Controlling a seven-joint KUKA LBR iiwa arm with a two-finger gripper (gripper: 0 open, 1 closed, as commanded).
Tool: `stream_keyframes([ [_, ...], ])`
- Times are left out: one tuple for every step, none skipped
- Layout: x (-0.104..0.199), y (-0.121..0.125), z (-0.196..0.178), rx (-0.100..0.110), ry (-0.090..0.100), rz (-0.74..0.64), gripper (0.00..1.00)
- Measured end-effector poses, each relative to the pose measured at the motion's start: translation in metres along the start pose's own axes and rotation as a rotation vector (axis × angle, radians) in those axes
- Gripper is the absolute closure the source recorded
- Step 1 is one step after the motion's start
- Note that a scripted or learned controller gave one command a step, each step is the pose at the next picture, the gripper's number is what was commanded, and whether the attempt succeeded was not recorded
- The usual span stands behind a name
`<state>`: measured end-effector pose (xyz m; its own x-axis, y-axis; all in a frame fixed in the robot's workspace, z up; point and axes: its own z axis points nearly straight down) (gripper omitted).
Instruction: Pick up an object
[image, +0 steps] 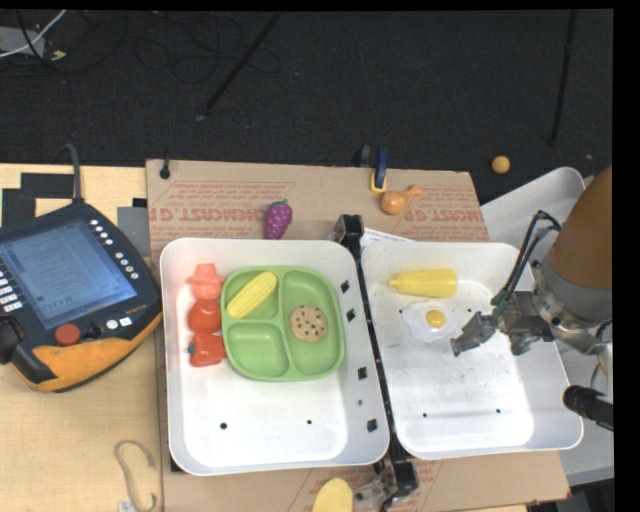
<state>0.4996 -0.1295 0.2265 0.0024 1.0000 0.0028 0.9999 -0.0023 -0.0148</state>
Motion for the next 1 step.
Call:
stream_keyframes([
  [-0.0004,0.0024,-0.0064,-0.013,-0.002,-0.002,0.0],
])
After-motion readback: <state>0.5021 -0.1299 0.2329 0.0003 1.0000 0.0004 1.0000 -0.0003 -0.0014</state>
